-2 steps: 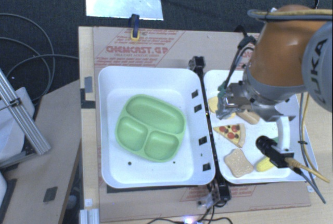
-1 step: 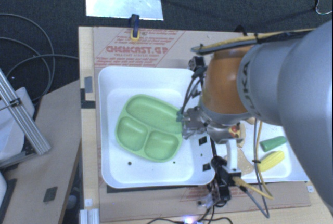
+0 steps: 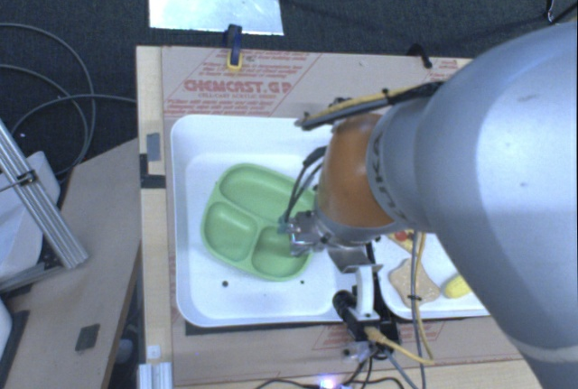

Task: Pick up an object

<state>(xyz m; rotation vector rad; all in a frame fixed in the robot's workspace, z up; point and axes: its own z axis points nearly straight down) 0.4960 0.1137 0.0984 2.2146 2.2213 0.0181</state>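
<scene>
In the left bin [image 3: 185, 198], toward its 3 o'clock side, a green divided plate [image 3: 244, 216] is seen lying flat, with its compartments facing up. It is the most likely object of the task in this bin. Its rim at 4 o'clock is overlapped by the wrist hardware of the arm [image 3: 470, 171], whose orange band [image 3: 348, 180] stands directly above that edge.

The hand [image 3: 302, 238] is judged to be at the plate's 4 o'clock rim, beneath the wrist; whether it is wide, narrow or closed on anything cannot be told, since it is masked by the arm.

In the right bin [image 3: 433, 308], at 3 o'clock from the plate, a tan flat item [image 3: 408, 281], a yellow piece [image 3: 457, 288] and a small red-and-yellow piece [image 3: 404, 240] are partly visible below the arm. Their identity cannot be determined.

Both bins rest on a cardboard sheet [image 3: 239, 76] laid on the tabletop [image 3: 99, 225]. A loose cable bundle [image 3: 379, 338] hangs at 6 o'clock from the wrist.

Possible faults from this position:
- A shallow, wide plate offers only a thin rim to grip; a slip is likely if the rim is caught off-centre.
- The plate may tilt or drag against the bin wall when lifted from one edge.
- The hanging cables may snag on the bin rim.
</scene>
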